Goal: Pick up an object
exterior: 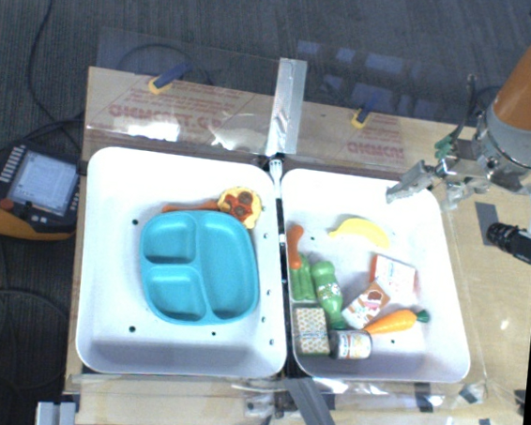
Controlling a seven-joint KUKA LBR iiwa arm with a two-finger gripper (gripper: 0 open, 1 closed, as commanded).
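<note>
My gripper (428, 188) hangs over the far right corner of the right bin (448, 273), above the objects and touching none of them. Its fingers (406, 186) are spread apart with nothing between them. Below it in that bin lie a yellow banana (360, 230), a white and pink box (394, 274), an orange carrot (394, 321), green bottles (319, 283), a small white carton (362, 309), a little jar (351, 345) and a checkered packet (310, 327).
The left bin (112, 238) holds a blue divided plate (199, 264) and a yellow-orange toy (240, 204) at its far edge. A thin orange item (292, 243) lies along the right bin's left wall. A handheld device (32, 192) sits on the floor at left.
</note>
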